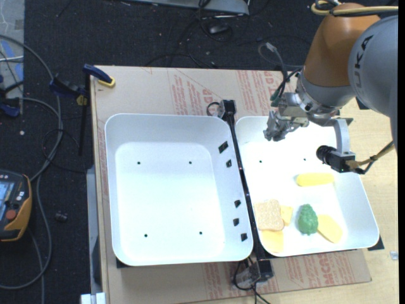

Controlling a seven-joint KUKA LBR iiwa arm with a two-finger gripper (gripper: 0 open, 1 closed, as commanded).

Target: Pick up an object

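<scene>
Several small objects lie in the right bin (pixel 354 189): a yellow bar (pixel 314 180) near the right side, a tan cracker-like square (pixel 269 215), a green lumpy piece (pixel 307 220), and yellow slices (pixel 329 228) along the front. My gripper (pixel 276 132) hangs over the back left part of this bin, well apart from the objects. Nothing shows between its fingers.
The left bin (pixel 120 170) stands beside the right one, with a black divider (pixel 237 170) between them. A blue and yellow clamp (pixel 100 76) sits at the bench's back left corner. Cables run on the dark floor to the left.
</scene>
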